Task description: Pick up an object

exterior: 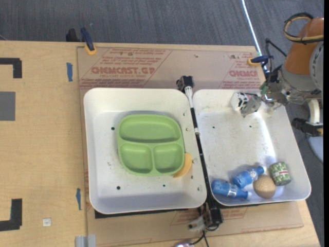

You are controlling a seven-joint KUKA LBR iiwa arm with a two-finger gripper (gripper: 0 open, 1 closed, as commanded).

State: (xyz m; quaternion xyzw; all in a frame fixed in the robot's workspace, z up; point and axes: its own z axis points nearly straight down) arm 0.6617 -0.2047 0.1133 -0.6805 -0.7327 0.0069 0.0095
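Note:
My gripper (243, 103) hangs low over the far right corner of the right bin (231, 143), reaching in from the right. Nothing clearly shows between its tips. Along that bin's near edge lie a blue bottle (247, 177), a second blue item (226, 189), a tan rounded object (264, 187) and a small green can (280, 173). All of them are well away from the gripper. The left bin (100, 138) holds a green divided plate (150, 144) with a yellow banana-like piece (183, 166) against its right rim.
The two bins meet at a black bar (193, 122) running front to back. The arm's grey body and orange band (303, 40) stand past the right bin's far right corner. Cardboard sheeting (154, 66) lies under the bins, held by clamps (88, 40).

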